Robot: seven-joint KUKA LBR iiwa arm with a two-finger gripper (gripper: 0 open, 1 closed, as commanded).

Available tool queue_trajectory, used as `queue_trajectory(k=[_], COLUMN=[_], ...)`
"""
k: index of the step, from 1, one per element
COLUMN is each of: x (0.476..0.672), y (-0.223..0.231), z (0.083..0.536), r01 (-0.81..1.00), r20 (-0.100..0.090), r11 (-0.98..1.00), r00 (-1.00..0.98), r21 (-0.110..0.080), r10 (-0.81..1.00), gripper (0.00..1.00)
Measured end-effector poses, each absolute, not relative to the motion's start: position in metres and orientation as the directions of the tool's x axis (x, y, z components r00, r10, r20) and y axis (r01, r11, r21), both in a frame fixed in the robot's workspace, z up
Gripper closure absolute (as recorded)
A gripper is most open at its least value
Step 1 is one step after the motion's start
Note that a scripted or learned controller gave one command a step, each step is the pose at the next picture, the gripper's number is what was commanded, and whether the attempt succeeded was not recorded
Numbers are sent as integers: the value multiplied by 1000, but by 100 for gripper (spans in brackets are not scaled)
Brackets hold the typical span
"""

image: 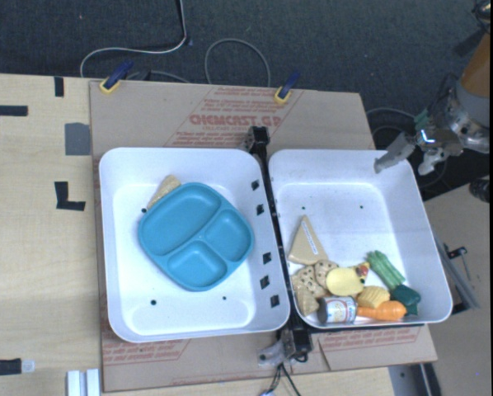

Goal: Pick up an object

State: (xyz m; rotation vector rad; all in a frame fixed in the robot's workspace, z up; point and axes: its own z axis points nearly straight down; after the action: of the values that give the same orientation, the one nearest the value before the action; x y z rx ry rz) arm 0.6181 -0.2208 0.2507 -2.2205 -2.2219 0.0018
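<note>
Beyond the right bin (411,221), the gripper (411,151) hangs over its top-right corner.

Grey metal gripper (412,152), pale fingers; orange band above wrist.

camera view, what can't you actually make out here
- Gripper, camera view: too small and blurred to tell how it is set; nothing is seen between its fingers.
- Arm: cut off by the right edge.
- Tan piece in the left bin: mostly hidden under the blue divided plate.
- Small can in the right bin's pile: label too small to read.
</note>
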Motion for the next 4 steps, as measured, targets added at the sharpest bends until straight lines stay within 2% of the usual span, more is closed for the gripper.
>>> queue_trajectory(k=[1, 2, 3, 4], x=[499, 508, 508, 513], y=[-220, -219, -219, -206], z=[116, 134, 133, 83], r01=[1000, 1000, 1000, 1000], r20=[8, 1, 2, -3], r11=[-6, 1, 1, 0], r00=[6, -1, -1, 0], r21=[-21, -2, -2, -1], r10=[1000, 1000, 1000, 1000], gripper=[0, 100, 0, 0])
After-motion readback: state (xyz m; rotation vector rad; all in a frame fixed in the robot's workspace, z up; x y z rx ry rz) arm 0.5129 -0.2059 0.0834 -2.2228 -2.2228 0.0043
